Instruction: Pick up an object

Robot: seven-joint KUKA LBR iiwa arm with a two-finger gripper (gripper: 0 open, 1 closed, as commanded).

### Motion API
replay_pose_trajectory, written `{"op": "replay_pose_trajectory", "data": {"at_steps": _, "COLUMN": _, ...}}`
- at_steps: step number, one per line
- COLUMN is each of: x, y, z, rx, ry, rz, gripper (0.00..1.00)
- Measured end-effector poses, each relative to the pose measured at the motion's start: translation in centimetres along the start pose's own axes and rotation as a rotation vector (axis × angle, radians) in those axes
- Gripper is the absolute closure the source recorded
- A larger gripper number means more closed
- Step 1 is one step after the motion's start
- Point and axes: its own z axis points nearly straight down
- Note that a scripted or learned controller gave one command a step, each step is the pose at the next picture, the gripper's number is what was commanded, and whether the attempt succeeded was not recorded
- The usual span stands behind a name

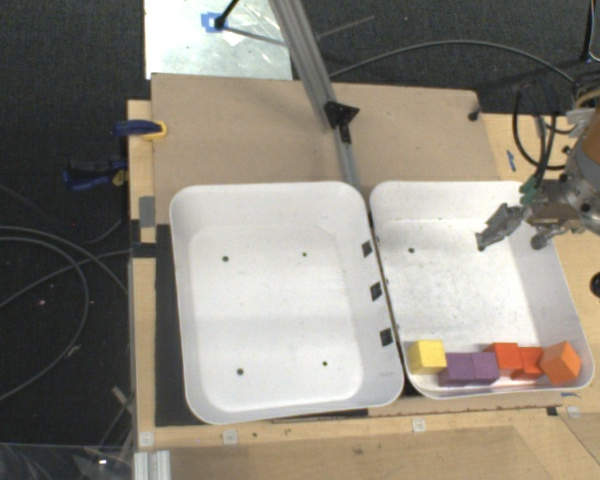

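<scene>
I can't tell from here whether the gripper (498, 230) is parted or closed; it hovers over the right bin (450, 278). The yellow block (427, 355), purple block (469, 368) and orange blocks (540, 361) line its near edge.

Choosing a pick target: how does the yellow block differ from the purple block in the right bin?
The yellow block is small and roughly cubic; the purple block is longer. Yellow lies nearest the divider, purple beside it toward the orange blocks. Both sit along the right white bin near edge.
</scene>
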Motion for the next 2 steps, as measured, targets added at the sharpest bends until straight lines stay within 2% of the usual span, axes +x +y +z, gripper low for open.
{"op": "replay_pose_trajectory", "data": {"at_steps": 1, "x": -3.2, "y": 0.7, "z": 10.9, "rx": 0.008, "ry": 0.000, "rz": 0.004, "gripper": 0.00}}
{"op": "replay_pose_trajectory", "data": {"at_steps": 2, "x": 3.4, "y": 0.5, "z": 10.4, "rx": 0.003, "ry": 0.003, "rz": -0.009, "gripper": 0.00}}
